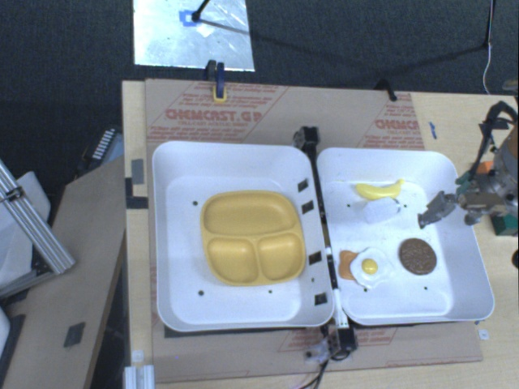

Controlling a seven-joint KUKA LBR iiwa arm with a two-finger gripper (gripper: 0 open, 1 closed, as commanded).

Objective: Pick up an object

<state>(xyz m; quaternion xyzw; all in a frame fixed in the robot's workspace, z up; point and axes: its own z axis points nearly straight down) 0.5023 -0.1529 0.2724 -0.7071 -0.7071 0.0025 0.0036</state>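
The right bin (462,294) holds a yellow banana (379,190), a pale translucent piece (379,211) just below it, a fried egg (371,267) with an orange slice (349,263) at its left, and a brown round patty (418,256). My gripper (435,208) reaches in from the right edge and hangs over the bin's right part, above and right of the patty and right of the pale piece. Nothing shows between its fingers.
The left bin (174,217) bears a yellow three-compartment plate (251,236). A black divider with clips (318,225) runs between the bins. A cardboard sheet (243,112) lies under both bins, and a metal frame (32,229) stands at the far left.
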